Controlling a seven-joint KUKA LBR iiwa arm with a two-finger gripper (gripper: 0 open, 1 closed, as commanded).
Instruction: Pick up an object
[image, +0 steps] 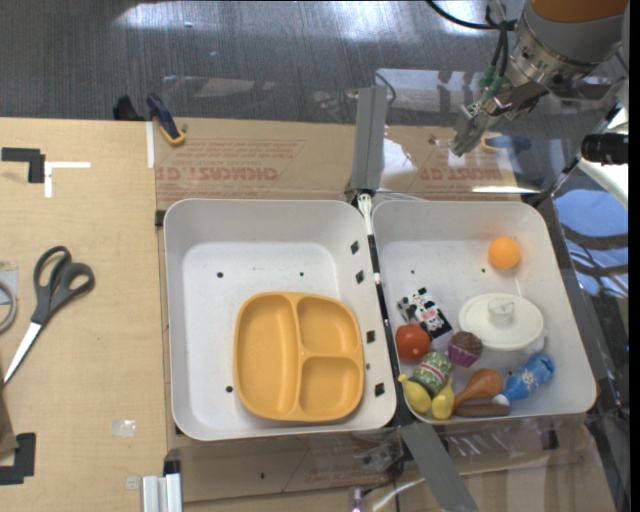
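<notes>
two bins sit side by side on the bench. the left bin (190, 300) holds a divided tray (298, 356) toward its front. the right bin (450, 225) holds a ball (505, 253) near its back right, a lidded pot (500, 320) in front of the ball, and a cluster of toys (445, 375) along the front and left of the pot. scissors (45, 295) lie on the bench well left of the bins. the gripper (468, 128) hangs behind the right bin.
</notes>
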